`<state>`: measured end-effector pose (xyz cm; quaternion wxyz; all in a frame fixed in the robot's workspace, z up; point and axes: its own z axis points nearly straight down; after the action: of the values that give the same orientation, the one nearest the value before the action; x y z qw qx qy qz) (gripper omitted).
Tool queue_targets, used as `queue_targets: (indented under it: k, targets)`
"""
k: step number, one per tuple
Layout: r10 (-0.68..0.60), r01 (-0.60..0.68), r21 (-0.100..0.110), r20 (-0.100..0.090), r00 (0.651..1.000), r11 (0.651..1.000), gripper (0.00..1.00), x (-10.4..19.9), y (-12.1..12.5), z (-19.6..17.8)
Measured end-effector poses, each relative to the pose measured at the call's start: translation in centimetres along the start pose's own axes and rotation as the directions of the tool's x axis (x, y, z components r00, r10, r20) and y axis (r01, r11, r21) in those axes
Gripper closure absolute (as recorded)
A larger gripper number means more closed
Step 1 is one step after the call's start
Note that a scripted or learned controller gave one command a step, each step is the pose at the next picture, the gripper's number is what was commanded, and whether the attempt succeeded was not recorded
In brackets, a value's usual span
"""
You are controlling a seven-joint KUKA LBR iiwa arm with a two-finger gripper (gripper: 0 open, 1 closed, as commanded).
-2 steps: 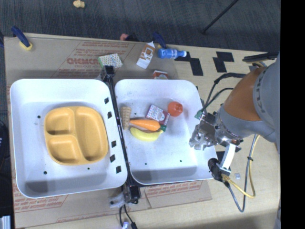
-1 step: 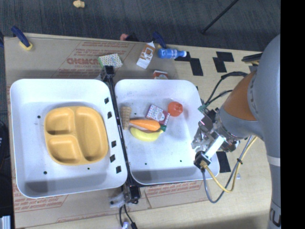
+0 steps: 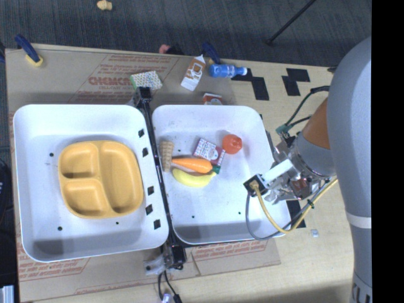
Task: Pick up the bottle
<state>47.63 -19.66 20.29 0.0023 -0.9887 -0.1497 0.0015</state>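
Note:
A small blue bottle [image 3: 226, 71] lies on its side on the cardboard behind the right bin [image 3: 252, 115], outside of it. My gripper [image 3: 279, 187] hangs over the right bin's right rim, far from the bottle and nearer the front. Its body and a yellow cable hide what is beneath it. I see nothing held in it.
The right bin holds a carrot [image 3: 192, 164], a banana [image 3: 193, 179], a cone [image 3: 166, 153], a red-and-white packet [image 3: 206, 149] and a red ball [image 3: 232, 144]. A small carton [image 3: 193, 73] lies next to the bottle. A yellow divided plate [image 3: 101, 178] sits in the left bin.

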Motion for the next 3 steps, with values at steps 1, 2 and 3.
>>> queue_targets:
  k: [1,2,3]
  targets:
    - [0.092,-0.092,0.002,0.001,0.996,0.996,1.0,0.7,-2.4,1.6]
    - [0.094,-0.094,0.004,0.002,0.996,0.996,1.0,0.3,-1.1,2.4]
    - [0.094,-0.094,0.001,0.0,0.996,0.996,1.0,-0.4,1.1,3.1]
